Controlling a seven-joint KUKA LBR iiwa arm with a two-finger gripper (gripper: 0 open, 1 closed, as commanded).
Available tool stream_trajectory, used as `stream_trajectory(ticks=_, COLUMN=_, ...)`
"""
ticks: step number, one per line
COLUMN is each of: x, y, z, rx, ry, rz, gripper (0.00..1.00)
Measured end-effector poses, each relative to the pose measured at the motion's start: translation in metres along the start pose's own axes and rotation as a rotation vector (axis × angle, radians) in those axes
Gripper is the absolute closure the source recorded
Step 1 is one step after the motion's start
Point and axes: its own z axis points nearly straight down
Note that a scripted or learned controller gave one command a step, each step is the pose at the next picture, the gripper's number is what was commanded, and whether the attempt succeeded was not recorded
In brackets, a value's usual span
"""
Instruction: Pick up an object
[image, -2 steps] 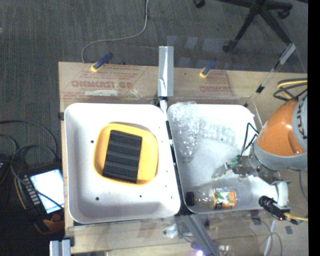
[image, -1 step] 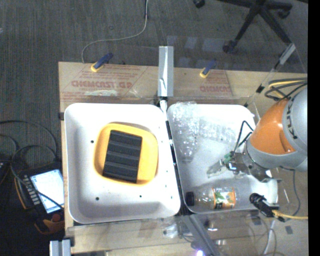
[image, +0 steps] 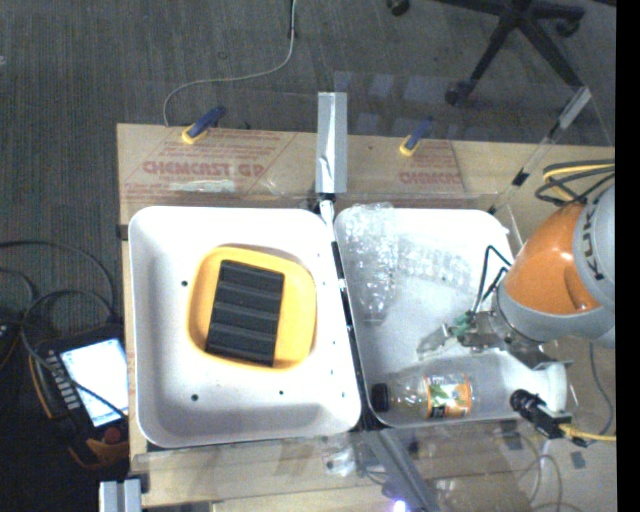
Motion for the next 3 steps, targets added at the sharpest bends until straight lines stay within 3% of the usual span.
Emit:
stream_trajectory(ticks=1, x=-0.011, y=0.058, z=-0.031, rx=0.022, ry=0.001, rz=0.124, gripper=0.00)
stream_trajectory(ticks=2, x=-0.042, y=0.141, z=0.001, rx=0.023, ry=0.004, rz=0.167, gripper=0.00)
stream_trajectory(ticks=3, x=-0.048, y=0.177, z=-0.034, rx=0.019, ry=-0.002, rz=0.028, gripper=0.00)
